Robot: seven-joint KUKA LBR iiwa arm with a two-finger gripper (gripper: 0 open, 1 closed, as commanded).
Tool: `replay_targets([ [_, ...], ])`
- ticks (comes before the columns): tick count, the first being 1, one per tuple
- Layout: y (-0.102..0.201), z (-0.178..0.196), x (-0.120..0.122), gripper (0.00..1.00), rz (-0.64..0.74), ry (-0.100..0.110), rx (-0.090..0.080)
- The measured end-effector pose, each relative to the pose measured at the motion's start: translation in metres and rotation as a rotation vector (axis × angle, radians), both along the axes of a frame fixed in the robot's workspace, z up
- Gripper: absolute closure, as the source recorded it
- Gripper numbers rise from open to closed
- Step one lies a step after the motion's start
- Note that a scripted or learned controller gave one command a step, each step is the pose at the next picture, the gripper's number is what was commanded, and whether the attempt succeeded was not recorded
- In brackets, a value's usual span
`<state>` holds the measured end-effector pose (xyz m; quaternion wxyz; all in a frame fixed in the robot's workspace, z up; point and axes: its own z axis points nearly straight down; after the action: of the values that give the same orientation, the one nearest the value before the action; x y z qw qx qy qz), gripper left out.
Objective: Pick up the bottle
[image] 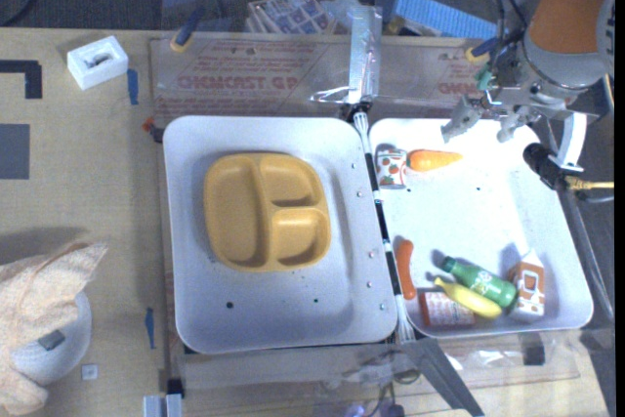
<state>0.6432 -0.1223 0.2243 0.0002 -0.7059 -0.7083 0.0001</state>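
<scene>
Two open jaws (485,120), holding nothing, hang over the right bin's (488,210) far edge, well apart from the green bottle (478,277).

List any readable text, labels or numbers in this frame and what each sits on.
"CHOMCAST G.P" is my best reading of the faint red lettering on the clear plastic panel behind the left white bin; uncertain.
The matching red lettering on the clear panel behind the right white bin is too washed out to read.
Labels on the green plastic bottle, the small red-and-white carton, the small printed can and the red-labelled container are too small to read.
</scene>
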Motion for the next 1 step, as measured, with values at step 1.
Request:
replay_targets([
  [1, 0.0267, -0.1027, -0.0634, 0.00, -0.067, 0.000, 0.000],
])
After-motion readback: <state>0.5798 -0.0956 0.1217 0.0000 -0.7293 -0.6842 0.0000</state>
